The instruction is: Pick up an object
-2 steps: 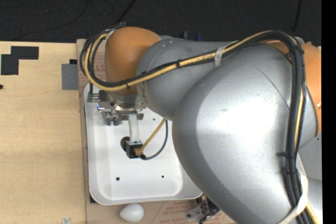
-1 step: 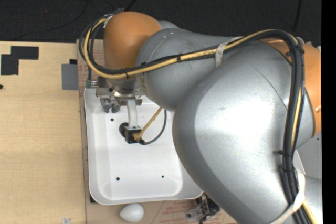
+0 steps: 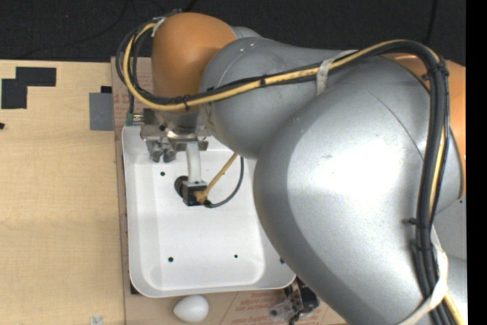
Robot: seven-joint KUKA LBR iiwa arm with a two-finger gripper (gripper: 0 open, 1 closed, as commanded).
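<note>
Hovering at the eleven o'clock corner of the shallow white plastic bin [image 3: 194, 243], the two-finger gripper [image 3: 162, 154] hangs beneath the arm's orange band [image 3: 190, 49]. Whether it is spread or pressed together I cannot tell from this slant, and I see nothing pinched in it. The one loose thing I can make out as a candidate for picking is a smooth white egg-shaped object [image 3: 190, 308]. It lies outside the bin, just beyond its near rim at six o'clock of the view, well apart from the gripper. The chief risk, as I judge it, is a closing on nothing. The bin floor near the gripper carries only a few small dark dots [image 3: 171, 259], which seem marks or holes rather than things to grasp, so a descent there would likely meet plain plastic. So close to the corner, the gripper could also strike the bin's wall or rim. Reaching the egg-shaped object instead would mean crossing the whole bin and its near rim, and its rounded, smooth form would probably roll or squirt away from an off-centre pinch. The bulky grey arm [image 3: 342, 186] covers the bin's three o'clock side, so whatever lies there is hidden. At nine o'clock lies a tan cardboard sheet [image 3: 53, 194] bearing black stepped patches [image 3: 30, 84] and a grey rectangle [image 3: 99, 110]. At five o'clock sits a small dark jumble [image 3: 298, 304], too blurred to name.
</note>
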